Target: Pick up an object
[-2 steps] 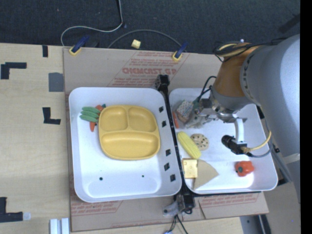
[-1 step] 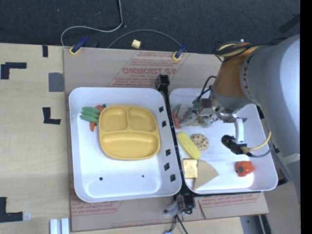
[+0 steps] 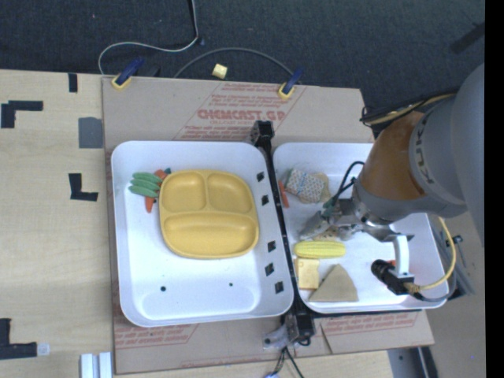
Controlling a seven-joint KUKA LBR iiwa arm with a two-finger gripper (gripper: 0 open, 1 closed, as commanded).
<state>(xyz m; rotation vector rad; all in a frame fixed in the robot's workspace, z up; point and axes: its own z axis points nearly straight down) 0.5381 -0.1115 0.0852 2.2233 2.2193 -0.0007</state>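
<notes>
Camera view: my tool (image 3: 324, 220) is low in the right shallow white bin (image 3: 417, 294), just above the yellow toy corn cob (image 3: 320, 250) and below the speckled tan bread piece (image 3: 306, 185). To grasp well I judge I should centre over the cob and straddle its short width. Whether the tool is released or clenched, I cannot tell; nothing visibly held.

A bulky grey rounded arm (image 3: 461, 144) carries a glossy orange band (image 3: 390, 168) just behind the dark metal claw (image 3: 331, 219), with thin black cables alongside.
</notes>
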